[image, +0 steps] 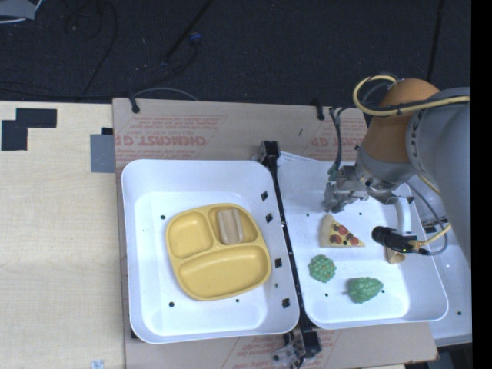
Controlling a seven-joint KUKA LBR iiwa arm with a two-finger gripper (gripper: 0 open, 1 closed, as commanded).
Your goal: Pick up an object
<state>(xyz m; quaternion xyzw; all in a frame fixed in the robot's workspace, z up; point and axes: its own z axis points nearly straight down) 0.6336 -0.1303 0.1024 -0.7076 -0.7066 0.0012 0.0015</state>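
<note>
grey arm reaches into the right bin from the right. its pincer hangs just beyond the pizza slice; whether it is open or closed cannot be told. the slice lies directly nearward, its long axis running left-right.

Grey arm reaching from right, hand lowered

Yellow tray, green broccoli
</note>
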